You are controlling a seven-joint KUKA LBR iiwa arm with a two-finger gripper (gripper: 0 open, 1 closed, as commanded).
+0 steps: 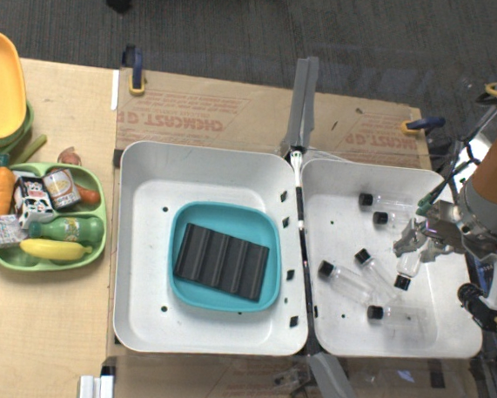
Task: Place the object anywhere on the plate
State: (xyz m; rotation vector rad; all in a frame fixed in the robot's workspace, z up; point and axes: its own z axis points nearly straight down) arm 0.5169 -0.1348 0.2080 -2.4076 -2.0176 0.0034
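A teal plate (229, 216) lies in the left bin (138, 253) with a black ribbed rectangular block (222, 261) resting on it. Several clear tubes with black caps are scattered in the right bin (445, 340), among them one (350, 282) near its left wall and one (392, 315) toward the front. My gripper (412, 249) hangs over the right side of the right bin. A short capped tube (405, 274) sits directly under it, and whether the gripper is touching that tube is unclear.
A green divided tray (95, 253) of toy food and a stack of yellow plates (1, 91) sit on the bench to the left. A metal divider (303, 103) runs between the bins. Clamps (136, 74) hold the cardboard at the back.
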